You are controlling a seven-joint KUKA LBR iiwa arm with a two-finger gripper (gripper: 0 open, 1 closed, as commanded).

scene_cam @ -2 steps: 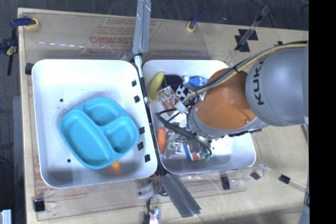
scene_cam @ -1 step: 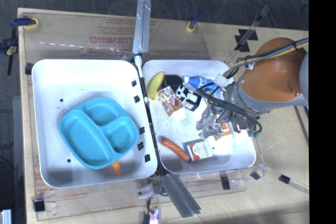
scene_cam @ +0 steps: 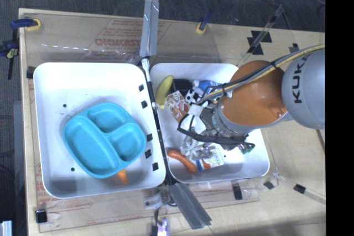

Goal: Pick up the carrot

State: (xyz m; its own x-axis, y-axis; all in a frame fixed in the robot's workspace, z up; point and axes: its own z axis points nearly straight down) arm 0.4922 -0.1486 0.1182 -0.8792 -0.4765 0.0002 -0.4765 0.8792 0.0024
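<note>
1. Camera view: the grey arm with its orange band [scene_cam: 255, 98] hangs over the right white bin [scene_cam: 260, 166]. The gripper [scene_cam: 213, 143] sits low among the clutter — can't tell its state from here.
2. The slim orange carrot [scene_cam: 181, 160] lies near that bin's front left corner, just beside the gripper, not held.
3. I'd say it's still the reach step — next move needs a shift toward that corner.
4. Writing: "KU" on the arm, faint red "CHEMCAST" on the bench [scene_cam: 119, 41].
</note>
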